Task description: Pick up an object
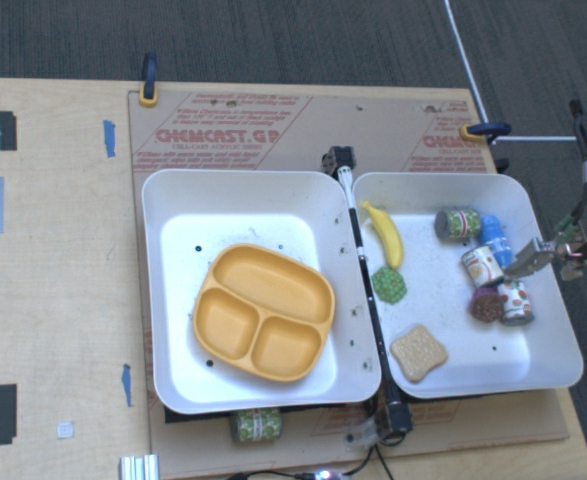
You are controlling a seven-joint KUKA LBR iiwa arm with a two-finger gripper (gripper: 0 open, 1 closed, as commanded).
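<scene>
Bins fill the middle of the bench: the left bin (pixel 163 218) carries a yellow divided plate (pixel 263 311), three compartments, lying flat and slightly turned, while the right bin (pixel 543 353) carries the smaller clutter. Along its left side lies a banana (pixel 385 234), with a green broccoli piece (pixel 389 286) just below it and a slice of toast (pixel 419 352) nearer the front wall. Toward the right side sits a group: a green-labelled can (pixel 458 224) on its side, touching a blue bottle (pixel 493 232), then a white can (pixel 481 266) just under them, and below that a dark purple object (pixel 488 306) pressed against a small red-and-white can (pixel 516 305). The gripper (pixel 526 259) comes in over the right rim, its thin metal tips pointing toward the white can and close beside it; nothing is visibly caught between them, and whether they stand apart or together cannot be told at this size. Another green can (pixel 258 425) lies outside, on the bench in front of the left bin.
</scene>
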